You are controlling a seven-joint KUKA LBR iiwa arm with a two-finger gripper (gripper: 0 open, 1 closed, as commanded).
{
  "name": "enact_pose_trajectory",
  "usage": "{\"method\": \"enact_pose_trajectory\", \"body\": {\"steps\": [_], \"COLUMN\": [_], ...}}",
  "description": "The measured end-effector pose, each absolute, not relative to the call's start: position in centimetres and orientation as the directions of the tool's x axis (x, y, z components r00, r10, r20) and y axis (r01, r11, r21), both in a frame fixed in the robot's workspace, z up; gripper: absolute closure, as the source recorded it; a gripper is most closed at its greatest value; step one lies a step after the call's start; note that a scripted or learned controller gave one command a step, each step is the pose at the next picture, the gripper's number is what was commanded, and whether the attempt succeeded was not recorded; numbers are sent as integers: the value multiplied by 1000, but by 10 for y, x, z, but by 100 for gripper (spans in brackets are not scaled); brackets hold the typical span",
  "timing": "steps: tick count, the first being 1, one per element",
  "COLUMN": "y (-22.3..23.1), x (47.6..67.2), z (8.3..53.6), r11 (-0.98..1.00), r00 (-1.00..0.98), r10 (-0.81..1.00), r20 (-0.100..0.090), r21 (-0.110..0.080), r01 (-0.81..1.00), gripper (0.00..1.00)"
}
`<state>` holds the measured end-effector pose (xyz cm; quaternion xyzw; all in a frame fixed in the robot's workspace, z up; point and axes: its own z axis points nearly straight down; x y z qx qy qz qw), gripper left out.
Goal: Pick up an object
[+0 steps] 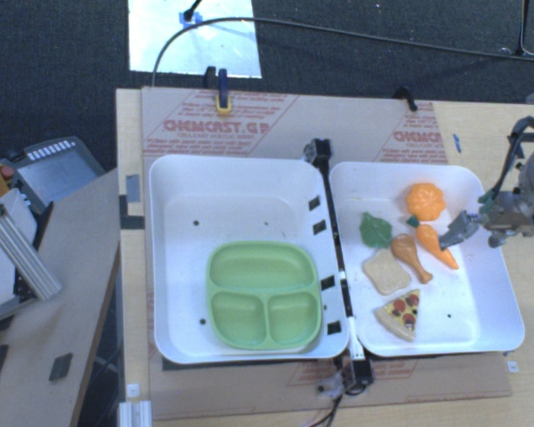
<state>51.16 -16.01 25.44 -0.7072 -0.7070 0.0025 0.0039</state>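
Bright, even light from above. Glare off the foil sheet (194, 23) at top, washed near white. Soft, faint shadows inside both bins (240, 178). Slightly soft focus throughout, with blur on the arm (523, 205) at right.

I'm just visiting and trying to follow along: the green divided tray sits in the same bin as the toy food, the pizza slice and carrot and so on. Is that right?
Not quite. The camera view shows the green divided tray in the left bin, while the pizza slice, carrot and other toy food lie in the right bin.
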Motion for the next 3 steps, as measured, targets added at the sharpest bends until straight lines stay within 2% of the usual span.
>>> {"method": "enact_pose_trajectory", "body": {"steps": [1, 3], "y": [-160, -149], "x": [514, 516], "z": [260, 162], "r11": [3, 2], "r00": [-3, -2], "r10": [1000, 1000], "r20": [-1, 2], "r21": [2, -3], "r01": [1000, 1000], "gripper": [0, 0]}}
